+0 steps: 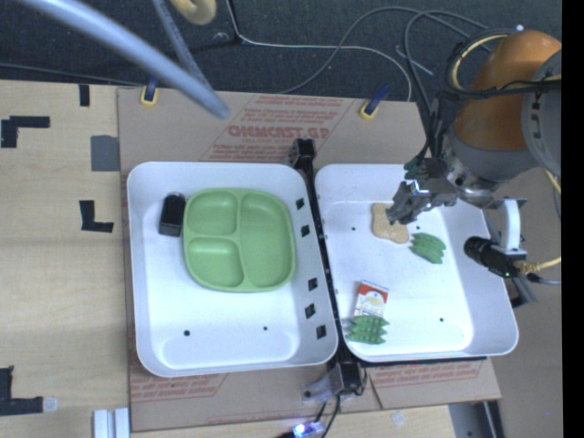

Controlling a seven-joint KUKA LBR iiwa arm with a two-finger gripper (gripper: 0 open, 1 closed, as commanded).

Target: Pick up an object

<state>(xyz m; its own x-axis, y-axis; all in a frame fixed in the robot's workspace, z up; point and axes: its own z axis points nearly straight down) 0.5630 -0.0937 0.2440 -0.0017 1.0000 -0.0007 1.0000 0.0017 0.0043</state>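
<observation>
My gripper (400, 213) hangs low over the right bin (456, 336), its tips right at a flat tan cookie-shaped piece (391, 229). I cannot make out whether that piece is between them. Just right of it lies a green leafy toy (429, 246). Nearer the front of the same bin sit a small red and white packet (370, 297) and a green ridged toy (368, 328).
The left bin (155, 336) holds a green divided plate (241, 240) with a small black block (172, 214) at its left. A black clamp strip (315, 263) runs between the bins. Cables trail across the dark floor behind, and a black fitting (493, 256) sticks out at the right.
</observation>
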